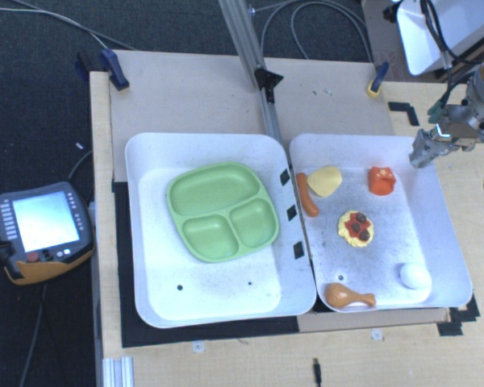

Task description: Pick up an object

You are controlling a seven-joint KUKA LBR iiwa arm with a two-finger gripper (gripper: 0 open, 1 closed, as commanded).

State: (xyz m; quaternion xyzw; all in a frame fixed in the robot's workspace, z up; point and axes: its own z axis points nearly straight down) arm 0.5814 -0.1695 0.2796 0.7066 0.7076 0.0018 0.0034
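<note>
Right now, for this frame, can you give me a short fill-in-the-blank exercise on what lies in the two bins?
1. The green divided plate lies in the ___ bin.
2. The plate has ___ compartments.
3. In the right bin, the drumstick lies near the ___ edge in the view.
4. The gripper is near the right bin's upper ___ corner.

Missing words: left; three; lower; right

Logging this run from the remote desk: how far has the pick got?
Nothing is lifted yet. The gripper hangs at the right bin's upper right edge, beside the orange block, touching no item. The sausage, chicken leg and white egg lie there unpicked. Descent, grasp and lift remain.
</note>
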